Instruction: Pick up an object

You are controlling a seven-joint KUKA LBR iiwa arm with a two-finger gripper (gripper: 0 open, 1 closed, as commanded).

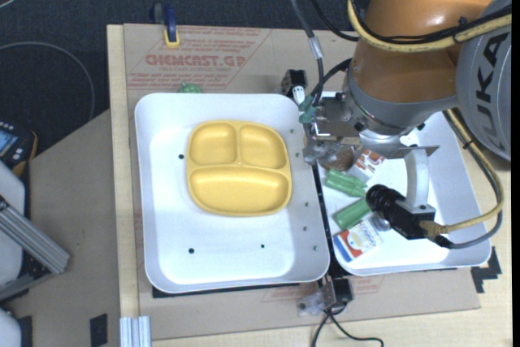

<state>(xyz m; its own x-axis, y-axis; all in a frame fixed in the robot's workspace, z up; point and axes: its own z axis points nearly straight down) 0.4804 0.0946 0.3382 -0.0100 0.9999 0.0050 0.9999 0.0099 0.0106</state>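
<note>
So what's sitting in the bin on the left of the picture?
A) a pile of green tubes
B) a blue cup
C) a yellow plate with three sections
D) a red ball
C: the yellow plate, split into three sections, lies flat in the left bin, while the green tubes lie in the other bin, under the arm.

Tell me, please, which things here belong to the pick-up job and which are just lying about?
Job:
end effector, over the right bin
green cylinders
printed packet

Lying about:
yellow divided plate in the left bin
blue clamp
cardboard sheet
</note>
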